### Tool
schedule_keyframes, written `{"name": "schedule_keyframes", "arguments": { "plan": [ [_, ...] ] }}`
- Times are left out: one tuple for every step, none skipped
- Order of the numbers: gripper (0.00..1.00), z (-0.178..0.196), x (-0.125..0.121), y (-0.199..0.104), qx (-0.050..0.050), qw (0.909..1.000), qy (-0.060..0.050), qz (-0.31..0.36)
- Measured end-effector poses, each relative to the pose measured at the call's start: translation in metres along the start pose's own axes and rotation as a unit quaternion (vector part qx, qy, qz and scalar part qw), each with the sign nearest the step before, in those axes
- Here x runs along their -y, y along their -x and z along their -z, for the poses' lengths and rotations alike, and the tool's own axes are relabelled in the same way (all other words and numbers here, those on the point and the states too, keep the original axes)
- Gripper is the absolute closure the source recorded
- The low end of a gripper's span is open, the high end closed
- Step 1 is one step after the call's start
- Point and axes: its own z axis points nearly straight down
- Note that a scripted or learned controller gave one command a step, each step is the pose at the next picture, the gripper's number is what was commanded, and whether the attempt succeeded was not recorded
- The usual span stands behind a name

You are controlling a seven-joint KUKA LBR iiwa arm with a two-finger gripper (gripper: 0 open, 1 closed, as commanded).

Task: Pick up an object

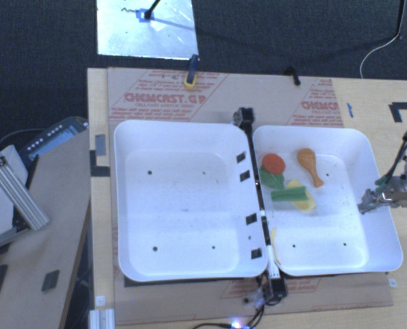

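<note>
**Gripper at the right bin's edge, toys grouped near the divider**

The gripper (pixel 369 201) sits over the right rim of the right bin (pixel 340 252), about halfway down that edge; whether it is open or closed cannot be told, and nothing shows in it. The toys lie in the bin's upper left part, well apart from the gripper. A red piece (pixel 273 162) lies nearest the bin's left wall, touching a dark green piece (pixel 271 179) below it. A green stick (pixel 288 195) rests across a yellow piece (pixel 303 199). An orange drumstick (pixel 310 164) lies just right of the red piece, tilted. The left bin (pixel 183 197) stands beside it on the bench (pixel 210 94).
</note>
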Motion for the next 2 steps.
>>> {"name": "schedule_keyframes", "arguments": {
  "plan": [
    [1.00, 0.013, -0.001, 0.000, 0.000, 1.0000, 0.001, 0.001],
    [1.00, -0.114, 0.001, -0.045, -0.001, 1.0000, -0.002, 0.002]
  ]
}}
